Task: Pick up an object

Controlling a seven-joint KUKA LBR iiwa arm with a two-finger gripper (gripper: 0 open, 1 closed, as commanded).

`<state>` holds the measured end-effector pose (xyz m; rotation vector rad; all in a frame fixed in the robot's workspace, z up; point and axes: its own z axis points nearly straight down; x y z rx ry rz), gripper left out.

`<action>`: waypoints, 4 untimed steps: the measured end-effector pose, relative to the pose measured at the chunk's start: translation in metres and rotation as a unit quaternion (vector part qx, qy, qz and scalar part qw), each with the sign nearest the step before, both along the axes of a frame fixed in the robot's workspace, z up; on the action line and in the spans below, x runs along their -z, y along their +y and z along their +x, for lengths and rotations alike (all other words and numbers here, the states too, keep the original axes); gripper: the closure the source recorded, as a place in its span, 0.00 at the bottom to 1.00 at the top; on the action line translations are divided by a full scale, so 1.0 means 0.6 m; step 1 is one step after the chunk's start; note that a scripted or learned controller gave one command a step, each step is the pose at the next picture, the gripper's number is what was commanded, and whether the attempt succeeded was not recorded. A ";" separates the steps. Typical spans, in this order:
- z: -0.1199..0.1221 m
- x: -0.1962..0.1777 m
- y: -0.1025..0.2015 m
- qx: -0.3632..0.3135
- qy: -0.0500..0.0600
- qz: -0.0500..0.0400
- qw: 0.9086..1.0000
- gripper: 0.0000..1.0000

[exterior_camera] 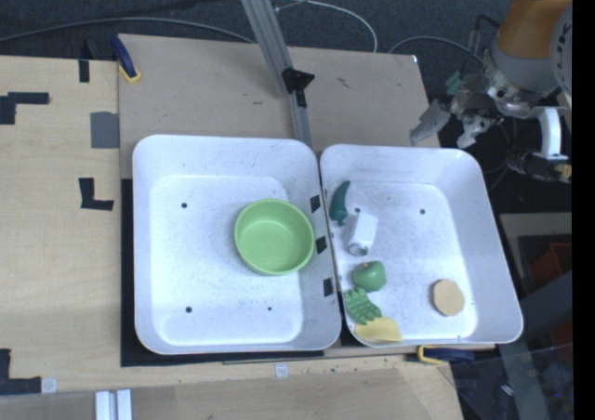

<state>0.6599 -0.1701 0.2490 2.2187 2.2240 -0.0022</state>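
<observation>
The jaws (457,121), whose state I cannot tell, hang beyond the right bin (483,223), where the small white bottle (362,231) below-left looks light, stiff, best pinched across its body.

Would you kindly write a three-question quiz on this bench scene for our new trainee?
1. True or false: the green bowl lies in the left bin.
2. Which lies nearest the right bin's lower right corner? A) tan disc B) white cylinder C) green ball
3. Fill in: the gripper is beyond the right bin's upper ____ corner.

Key: 1 true; 2 A; 3 right.
</observation>
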 end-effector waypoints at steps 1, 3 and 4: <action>0.000 0.000 0.000 0.000 0.000 0.000 1.000 0.00; -0.016 0.186 -0.014 0.001 0.004 0.000 1.000 0.00; -0.017 0.273 -0.013 0.000 0.001 0.000 1.000 0.00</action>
